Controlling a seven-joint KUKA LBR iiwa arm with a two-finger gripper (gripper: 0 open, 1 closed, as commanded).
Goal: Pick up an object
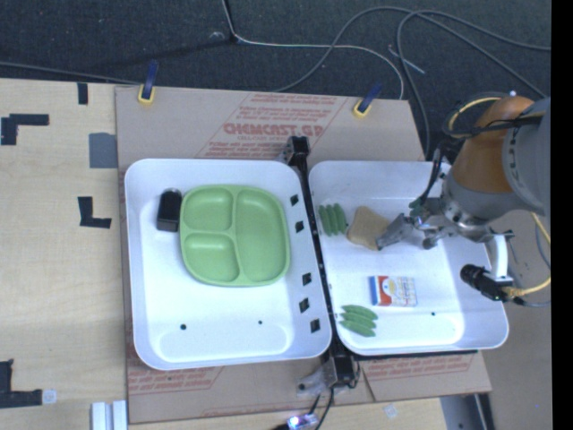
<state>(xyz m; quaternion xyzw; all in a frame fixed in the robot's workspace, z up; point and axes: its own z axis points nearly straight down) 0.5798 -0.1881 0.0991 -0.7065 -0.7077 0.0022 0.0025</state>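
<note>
Nothing is lifted yet: the gripper [387, 237], its opening hard to judge, sits low in the right bin [448, 334] touching the tan piece [363, 227], which lies on the floor.

In the right bin [448, 330] lie four loose things: a tan, sponge-like block [363, 227] near the middle, a ribbed green piece [332, 219] just beside it on its left, a small flat white card [393, 291] with red and blue print, and a green pea pod [359, 321] near the front.
</note>
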